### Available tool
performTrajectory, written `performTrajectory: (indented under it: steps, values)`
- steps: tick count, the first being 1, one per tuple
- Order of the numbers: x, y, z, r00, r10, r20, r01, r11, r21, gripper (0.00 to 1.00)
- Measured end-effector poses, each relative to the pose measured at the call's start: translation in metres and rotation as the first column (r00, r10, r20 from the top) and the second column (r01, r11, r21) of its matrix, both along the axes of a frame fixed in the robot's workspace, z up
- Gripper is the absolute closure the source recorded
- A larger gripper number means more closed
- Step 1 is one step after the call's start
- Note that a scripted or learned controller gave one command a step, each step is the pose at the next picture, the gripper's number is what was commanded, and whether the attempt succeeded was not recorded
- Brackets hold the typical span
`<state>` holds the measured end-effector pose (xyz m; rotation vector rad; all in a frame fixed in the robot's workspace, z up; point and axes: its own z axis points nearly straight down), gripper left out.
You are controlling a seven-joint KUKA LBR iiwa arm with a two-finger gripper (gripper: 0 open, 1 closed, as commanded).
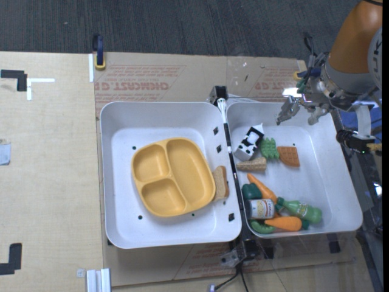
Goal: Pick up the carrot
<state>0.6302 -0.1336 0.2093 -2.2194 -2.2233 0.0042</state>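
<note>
The two-finger metal gripper [299, 111] hangs at the frame's upper right, fingers spread apart, gripping nothing — the orange plastic carrot [283, 224] lies lower right, in the right white bin [340, 184].

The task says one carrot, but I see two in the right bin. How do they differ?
The upper carrot lies diagonally; the lower carrot lies nearly level. The upper carrot looks slimmer, the lower carrot fatter. The upper carrot sits above the small bottle, the lower carrot below it, near the bin's front wall. Both are orange with green tops, far from the end effector.
</note>
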Motion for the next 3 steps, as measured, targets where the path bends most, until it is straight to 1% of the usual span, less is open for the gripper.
performTrajectory:
  steps: [1, 2, 3]
  values:
    - [-0.063, -0.004, -0.059, 0.999, 0.033, 0.000, -0.033, 0.999, 0.001, 0.00]
    - [-0.099, 0.039, -0.117, 0.984, 0.180, 0.003, -0.180, 0.984, 0.001, 0.00]
    - [-0.097, 0.038, -0.108, 0.985, 0.173, 0.007, -0.173, 0.985, -0.001, 1.00]
